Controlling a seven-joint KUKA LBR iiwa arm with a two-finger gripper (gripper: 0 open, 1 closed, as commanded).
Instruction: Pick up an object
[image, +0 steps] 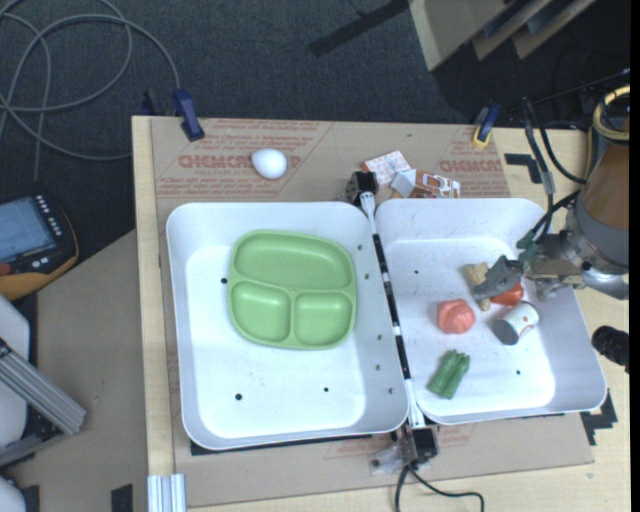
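Pincer low in right bin, crowded by toys, near far-right rim.

A robot arm with a smooth, rounded grey casing and a broad orange-brown band above its wrist. Black cables loop beside that band. Below the band sits a pale silver wrist collar, then a dark grey metal pincer of angular, jointed pieces.
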